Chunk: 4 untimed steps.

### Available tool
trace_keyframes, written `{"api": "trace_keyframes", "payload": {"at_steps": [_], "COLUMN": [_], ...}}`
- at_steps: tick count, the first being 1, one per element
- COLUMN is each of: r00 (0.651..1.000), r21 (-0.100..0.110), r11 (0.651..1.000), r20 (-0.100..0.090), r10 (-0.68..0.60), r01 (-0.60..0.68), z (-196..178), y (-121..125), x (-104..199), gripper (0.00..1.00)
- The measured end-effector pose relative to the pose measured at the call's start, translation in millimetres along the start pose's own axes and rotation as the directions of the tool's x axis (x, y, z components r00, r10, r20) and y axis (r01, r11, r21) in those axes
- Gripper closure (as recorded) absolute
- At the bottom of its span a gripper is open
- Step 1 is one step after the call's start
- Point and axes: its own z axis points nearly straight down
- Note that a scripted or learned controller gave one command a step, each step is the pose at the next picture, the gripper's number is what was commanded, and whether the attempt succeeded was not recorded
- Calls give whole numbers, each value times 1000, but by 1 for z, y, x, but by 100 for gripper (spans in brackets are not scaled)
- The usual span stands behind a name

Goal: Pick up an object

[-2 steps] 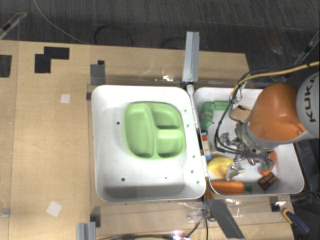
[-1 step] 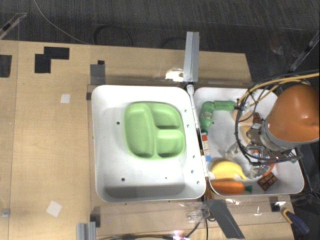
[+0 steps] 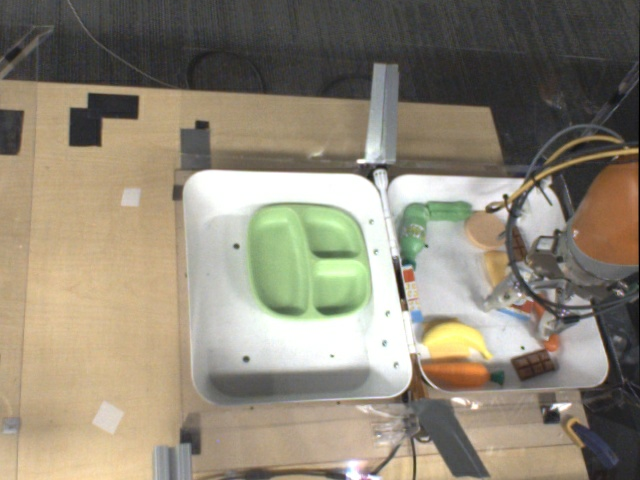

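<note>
Two bins, end effector near right wall — banana beside

Illumination was even and bright overhead; the left bin showed soft shadow along its near wall. Focus was slightly soft throughout.

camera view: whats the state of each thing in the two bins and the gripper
green divided plastic tray: lying flat in the left white bin
green bottle: on its side in the right white bin
yellow banana: lying by the near wall
orange carrot: lying beside the banana
brown chocolate bar: flat
gripper: low inside the right bin, above small items
</note>
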Motion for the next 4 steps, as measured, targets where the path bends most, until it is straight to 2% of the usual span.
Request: {"api": "trace_keyframes", "payload": {"at_steps": [1, 2, 3, 4], "r00": [1000, 988, 973, 976], "r21": [3, -4, 0, -1], "r11": [1000, 988, 973, 976], "r20": [3, 0, 1, 2], "r10": [6, -155, -231, -216], "r01": [-6, 155, 231, 216], "z": [0, 0, -1, 0], "y": [7, -2, 22, 26], "x": [4, -4, -56, -101], "gripper": [0, 0, 0, 0]}}
